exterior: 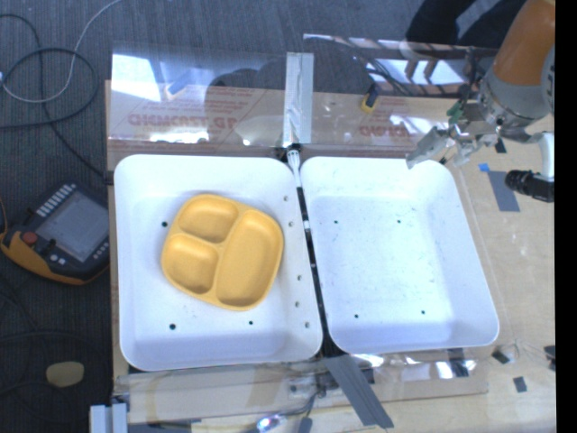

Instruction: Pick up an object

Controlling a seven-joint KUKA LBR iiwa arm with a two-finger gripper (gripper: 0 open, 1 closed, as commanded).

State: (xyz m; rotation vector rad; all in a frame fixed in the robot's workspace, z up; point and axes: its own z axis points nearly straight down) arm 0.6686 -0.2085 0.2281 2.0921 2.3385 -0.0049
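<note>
A yellow plate [223, 249] with three compartments lies flat in the middle of the left white bin [144, 179]. To its right stands the second white bin [397, 269]. My gripper [424, 154] hangs over the far right corner of the right bin, above its back rim and well away from the plate. Nothing shows in its grasp. The grey arm with its orange band [527, 30] comes in from the upper right.
A clear panel [216, 106] stands behind both bins. The two bins meet at a narrow ridge [305, 242]. An orange-edged pendant [59, 233] and cables lie on the dark floor at the left. Small tape pieces mark the bench at the right.
</note>
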